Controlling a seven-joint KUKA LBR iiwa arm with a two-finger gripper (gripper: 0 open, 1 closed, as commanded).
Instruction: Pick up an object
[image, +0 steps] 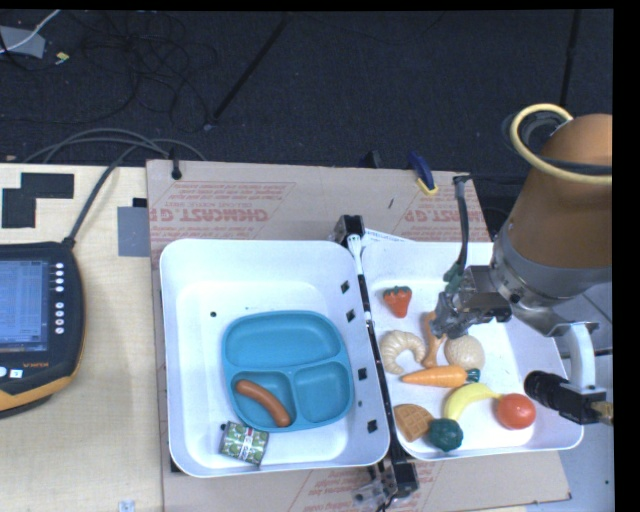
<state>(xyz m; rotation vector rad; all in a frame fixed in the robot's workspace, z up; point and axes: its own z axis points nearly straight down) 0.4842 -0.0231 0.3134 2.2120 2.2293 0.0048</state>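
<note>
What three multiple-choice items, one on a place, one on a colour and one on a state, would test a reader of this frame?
1. Where does the sausage lie?
A. in the blue divided plate in the left bin
B. in the right bin among the fruit
C. on the bare bench

2. What colour is the carrot?
A. green
B. orange
C. purple

3. Where is the gripper?
A. over the left bin
B. low over the right bin, by the toy food
C. above the handheld screen

Answers: 1 A, it rests in a plate compartment; 2 B, orange beside the yellow banana; 3 B, it hangs by the croissant.
</note>
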